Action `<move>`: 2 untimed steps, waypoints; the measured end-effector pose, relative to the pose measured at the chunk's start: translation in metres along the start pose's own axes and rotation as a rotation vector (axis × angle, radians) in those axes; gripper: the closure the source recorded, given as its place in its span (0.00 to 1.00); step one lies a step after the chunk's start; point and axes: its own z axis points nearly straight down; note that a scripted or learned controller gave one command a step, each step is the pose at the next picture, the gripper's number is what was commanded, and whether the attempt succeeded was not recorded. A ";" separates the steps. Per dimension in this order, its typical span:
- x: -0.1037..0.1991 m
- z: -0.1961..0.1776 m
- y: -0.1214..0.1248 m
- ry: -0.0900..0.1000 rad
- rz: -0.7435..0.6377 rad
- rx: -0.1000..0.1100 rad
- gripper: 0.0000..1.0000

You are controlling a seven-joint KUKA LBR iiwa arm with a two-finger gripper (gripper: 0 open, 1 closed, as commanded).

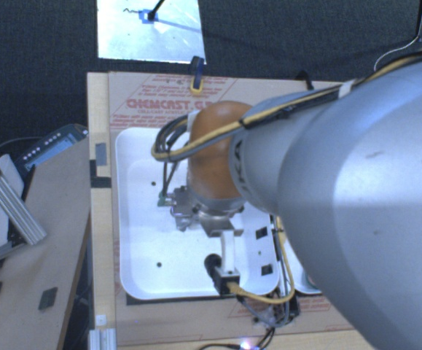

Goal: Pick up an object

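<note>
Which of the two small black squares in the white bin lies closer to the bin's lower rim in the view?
The lower black square, close above that rim. The other black square lies higher in the view, farther from the rim of the white bin.

The arm [356, 195] is grey with an orange band [212, 152]. The left bin [134, 210] is white, on a tan worktop [218, 90] lettered in red.

The grey arm [342, 195] reaches in from the right and takes up much of the view, its orange band [214, 148] turned downward above the wrist [214, 208], grey and yellow cables [168, 141] looping beside it, and the gripper [184, 211] pointing down, mostly hidden beneath the wrist.
</note>
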 end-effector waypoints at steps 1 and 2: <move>0.032 -0.199 -0.030 0.011 -0.009 -0.027 1.00; 0.027 -0.218 0.083 0.004 0.000 -0.024 1.00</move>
